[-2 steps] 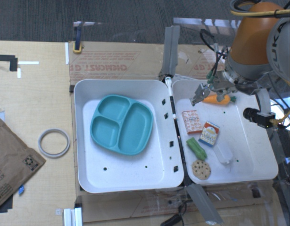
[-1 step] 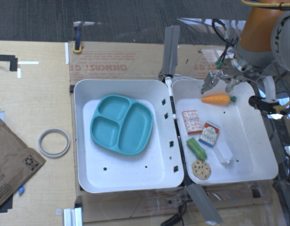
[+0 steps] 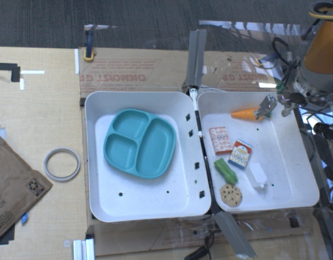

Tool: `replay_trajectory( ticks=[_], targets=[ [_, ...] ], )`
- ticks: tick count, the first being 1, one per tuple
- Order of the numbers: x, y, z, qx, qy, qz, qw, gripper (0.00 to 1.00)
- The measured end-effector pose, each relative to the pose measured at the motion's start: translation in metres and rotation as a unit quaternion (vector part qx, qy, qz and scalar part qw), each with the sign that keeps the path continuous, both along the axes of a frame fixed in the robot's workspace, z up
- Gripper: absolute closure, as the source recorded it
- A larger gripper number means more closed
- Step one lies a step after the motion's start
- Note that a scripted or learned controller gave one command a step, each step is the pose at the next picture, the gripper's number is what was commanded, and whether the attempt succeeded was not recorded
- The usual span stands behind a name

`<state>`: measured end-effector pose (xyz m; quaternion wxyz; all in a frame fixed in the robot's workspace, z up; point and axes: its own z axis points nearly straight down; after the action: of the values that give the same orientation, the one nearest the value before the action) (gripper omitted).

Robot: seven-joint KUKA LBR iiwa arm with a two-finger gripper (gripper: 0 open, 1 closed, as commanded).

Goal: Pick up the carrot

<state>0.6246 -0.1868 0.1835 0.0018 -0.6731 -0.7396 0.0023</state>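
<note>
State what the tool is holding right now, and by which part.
Cannot be told for certain. The tool sits at the leafy green end of the carrot in the right bin, but the view is too small to show a grip.

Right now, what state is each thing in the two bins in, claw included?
carrot: lying flat in the right bin, its leafy end at the claw
claw: low at the carrot's leafy end
teal plate: lying face up in the left bin
cookie: flat on the floor of the right bin
green vegetable: lying on its side
</note>
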Motion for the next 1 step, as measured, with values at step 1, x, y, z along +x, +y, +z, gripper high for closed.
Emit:
replay_trajectory(
  ticks=[1],
  targets=[
    [0.0317,-0.0291,-0.0855,0.0024,-0.001,0.065,0.9978,0.00]
  ],
)
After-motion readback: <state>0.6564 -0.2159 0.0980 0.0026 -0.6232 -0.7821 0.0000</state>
